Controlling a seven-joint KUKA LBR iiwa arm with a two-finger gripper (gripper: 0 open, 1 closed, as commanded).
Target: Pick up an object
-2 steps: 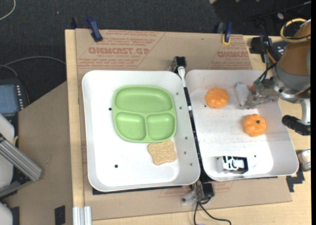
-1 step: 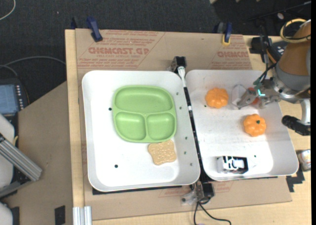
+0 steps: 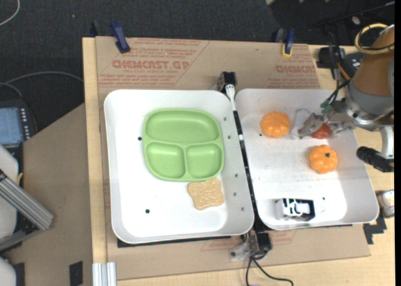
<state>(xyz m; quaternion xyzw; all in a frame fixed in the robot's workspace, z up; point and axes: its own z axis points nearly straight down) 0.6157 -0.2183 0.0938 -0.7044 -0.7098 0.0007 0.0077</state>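
**Q:** What does the setting look like?

**A:** Brown board (image 3: 188, 59) covers a bench over dark carpet, held by blue clamps at its far edge. Two shallow white bins sit side by side on it, touching along a black seam, probably so things can be moved from one to the other.

**Q:** What is in the left bin (image 3: 119, 153)?

**A:** Two things. One green tray (image 3: 183, 143) with three compartments lies flat in the middle. One tan cracker (image 3: 207, 194) lies just beside the tray's near edge.

**Q:** And the right bin (image 3: 351, 203)?

**A:** Two orange pumpkins: one (image 3: 275, 123) near the far left, one (image 3: 323, 158) nearer the middle right, well apart from each other. One small red thing (image 3: 321, 132) lies between them, under the gripper. One black-and-white block (image 3: 294, 208) sits by the near wall.

**Q:** Where is the arm?

**A:** It reaches in from the right, low over the right bin. The gripper (image 3: 313, 125) points left, its metal fingers (image 3: 303, 121) spread narrowly around the red thing. Whether they actually grip it I cannot tell; the red thing looks too small and partly hidden.

**Q:** Which object is the target?

**A:** Judging by the gripper's position, the red thing. The far pumpkin lies just beside the fingertips and could get nudged.
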